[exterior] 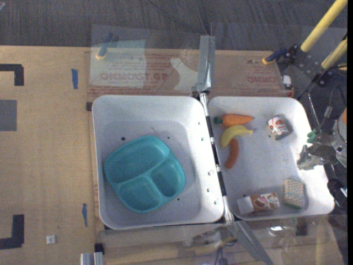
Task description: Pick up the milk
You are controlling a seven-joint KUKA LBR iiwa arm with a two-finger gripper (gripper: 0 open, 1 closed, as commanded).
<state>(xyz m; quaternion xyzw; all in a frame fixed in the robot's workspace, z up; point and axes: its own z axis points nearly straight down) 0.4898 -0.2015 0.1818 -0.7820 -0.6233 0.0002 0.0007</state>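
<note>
While the grey 2-finger gripper [310, 158] hovers at the right bin's [259, 164] right rim, holding nothing, the approach step is pending. White-and-orange milk carton [258, 202] lies flat near the front wall, beside the tan sponge [294, 192]. Next: move over carton, descend.

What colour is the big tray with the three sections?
The tray is teal, a blue-green, seen in the camera view in the left bin.

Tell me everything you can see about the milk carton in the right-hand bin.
The milk carton is a small box, white at its left end with orange-red print over the rest. It looks like printed card. It lies on its side on the floor of the right bin, near the front wall, close beside a tan sponge. Nothing grips it.
</note>
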